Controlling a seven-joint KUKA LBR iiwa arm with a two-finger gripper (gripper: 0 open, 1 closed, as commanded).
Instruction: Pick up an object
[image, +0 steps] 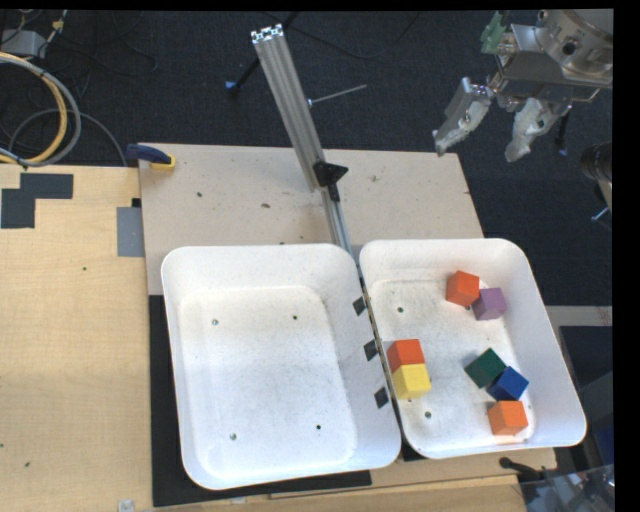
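Observation:
Several small blocks lie in the right bin (520, 262). An orange block (462, 288) touches a purple one (489, 303) near the far side. An orange block (405, 353) sits against a yellow block (411, 381) by the left wall. A green block (485, 367), a blue block (510, 384) and another orange block (507, 417) cluster at the near right. My gripper (486, 128) hangs high at the upper right, well above and behind the bin, open, with nothing between its fingers (455, 122).
The left bin (180, 270) stands beside the right one, joined by black clips. A slanted aluminium rail (298, 115) rises behind the bins. Cables (40, 95) lie at the far left, and a wooden bench top (60, 300) spreads to the left.

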